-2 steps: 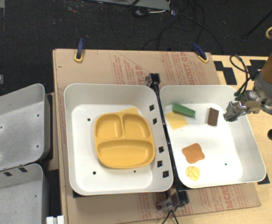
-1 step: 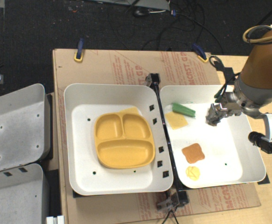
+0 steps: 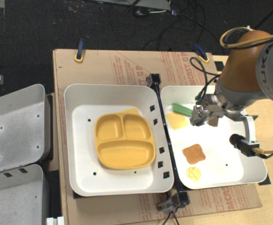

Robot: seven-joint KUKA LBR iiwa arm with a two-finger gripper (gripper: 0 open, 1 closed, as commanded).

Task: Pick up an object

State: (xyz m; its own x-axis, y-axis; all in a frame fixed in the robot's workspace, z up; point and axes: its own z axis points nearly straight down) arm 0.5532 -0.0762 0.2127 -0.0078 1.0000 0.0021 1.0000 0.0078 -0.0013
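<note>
The tool (image 3: 199,116) hangs low in the right bin (image 3: 253,172); its grip state cannot be told. Green piece (image 3: 182,109) and yellow slice (image 3: 177,121) crowd just left, so a descent might nudge both.

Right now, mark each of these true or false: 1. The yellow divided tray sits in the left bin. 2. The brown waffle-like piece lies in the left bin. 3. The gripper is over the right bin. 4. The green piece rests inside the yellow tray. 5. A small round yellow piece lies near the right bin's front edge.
1. True. The yellow tray sits in the left bin.
2. False. The brown piece lies in the right bin.
3. True. The gripper is above the right bin's back part.
4. False. The green piece lies in the right bin, near its back.
5. True. The round yellow piece lies just in front of the brown piece.
</note>
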